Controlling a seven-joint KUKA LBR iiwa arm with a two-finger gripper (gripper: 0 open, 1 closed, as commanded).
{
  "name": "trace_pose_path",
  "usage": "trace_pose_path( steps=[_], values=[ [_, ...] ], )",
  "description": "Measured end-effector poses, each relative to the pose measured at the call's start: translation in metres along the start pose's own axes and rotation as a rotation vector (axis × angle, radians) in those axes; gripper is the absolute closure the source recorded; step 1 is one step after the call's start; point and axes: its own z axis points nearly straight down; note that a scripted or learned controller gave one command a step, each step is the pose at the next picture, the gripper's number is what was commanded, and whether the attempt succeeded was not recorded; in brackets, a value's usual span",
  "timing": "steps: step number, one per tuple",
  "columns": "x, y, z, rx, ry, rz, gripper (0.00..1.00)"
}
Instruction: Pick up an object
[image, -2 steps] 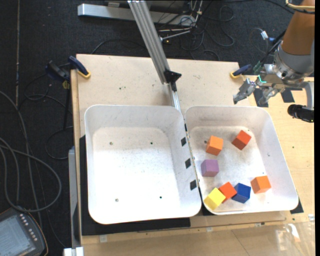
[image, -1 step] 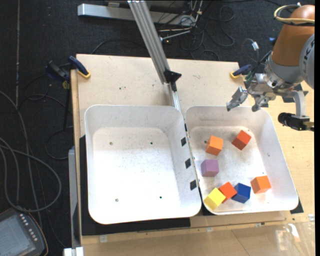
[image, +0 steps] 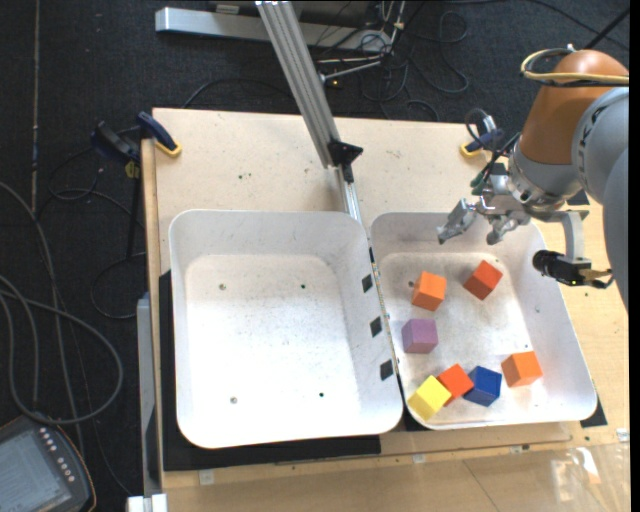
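While the gripper (image: 472, 228) hovers over the right bin's (image: 560, 320) far edge with fingers spread and nothing between them, no grasp has begun: approach step. Nearest candidates are two orange cubes, one (image: 483, 279) just below the fingers, another (image: 429, 290) toward the bin's centre. The yellow (image: 429, 396), blue (image: 483, 385) and other cubes crowd the near edge. Next move, judged: centre over the nearest cube, descend, close.

KUKA iiwa arm (image: 590, 140): smooth rounded grey casing with a wide orange band (image: 560, 105) above the wrist. A thin pale cable loops over the orange section's top. Wrist narrows into a cluster of grey metal parts with thin wires. Pincer (image: 478, 226) has slim grey metal fingers (image: 453, 225). A small black fitting (image: 565, 266) juts out beside the wrist.
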Motion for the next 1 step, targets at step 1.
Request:
trace_pose_path(
  steps=[1],
  values=[
    [0.0013, -0.0005, 0.0539, -0.002, -0.001, -0.003, 0.0]
  ],
)
